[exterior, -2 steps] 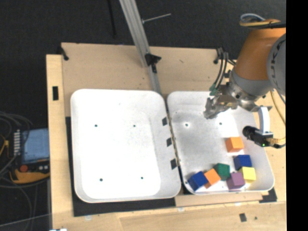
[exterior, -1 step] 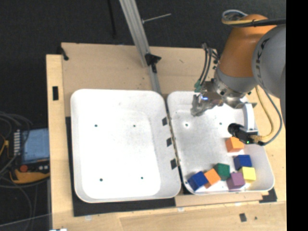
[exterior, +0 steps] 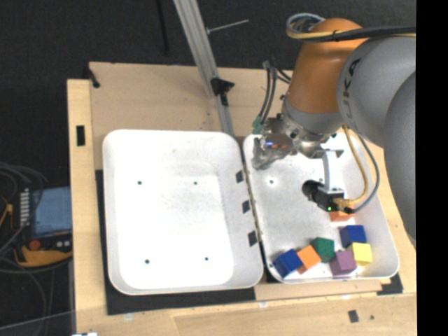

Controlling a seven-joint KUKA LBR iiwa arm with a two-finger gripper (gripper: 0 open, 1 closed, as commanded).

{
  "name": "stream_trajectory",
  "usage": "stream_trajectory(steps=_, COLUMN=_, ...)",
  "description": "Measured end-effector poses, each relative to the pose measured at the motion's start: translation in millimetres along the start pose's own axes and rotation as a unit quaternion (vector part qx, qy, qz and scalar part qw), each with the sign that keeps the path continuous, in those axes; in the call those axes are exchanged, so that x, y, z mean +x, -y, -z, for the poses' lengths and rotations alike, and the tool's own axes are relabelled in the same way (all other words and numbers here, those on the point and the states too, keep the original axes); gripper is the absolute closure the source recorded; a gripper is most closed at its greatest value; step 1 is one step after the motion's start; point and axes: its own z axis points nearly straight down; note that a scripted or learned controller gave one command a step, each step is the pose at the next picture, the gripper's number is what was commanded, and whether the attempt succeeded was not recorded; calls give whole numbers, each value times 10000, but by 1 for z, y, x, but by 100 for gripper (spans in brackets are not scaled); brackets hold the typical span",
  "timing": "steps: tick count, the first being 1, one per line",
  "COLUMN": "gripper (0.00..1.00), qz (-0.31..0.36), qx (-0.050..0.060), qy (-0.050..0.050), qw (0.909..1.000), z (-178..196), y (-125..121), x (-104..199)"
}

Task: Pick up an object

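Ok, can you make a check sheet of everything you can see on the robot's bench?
Surface: wooden bench bearing a left bin and a right bin.
Job's things: coloured blocks bunched at the right bin's near edge.
Clutter: nothing seen.
Grippers: gripper over the right bin's far left corner; no block seen in it.
Cables: looped cable beside the wrist; floor wires at left.
Surroundings: metal pole, blue box.

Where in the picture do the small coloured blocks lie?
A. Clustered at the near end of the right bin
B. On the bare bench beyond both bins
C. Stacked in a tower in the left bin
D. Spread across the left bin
A: the coloured blocks sit grouped along the near end of the right bin.
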Motion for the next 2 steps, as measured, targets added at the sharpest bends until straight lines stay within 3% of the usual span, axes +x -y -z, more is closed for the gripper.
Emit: stream_trajectory(steps=2, gripper=100, qz=2, qx=18, qy=5, qw=10000, z=-13, y=6, x=101)
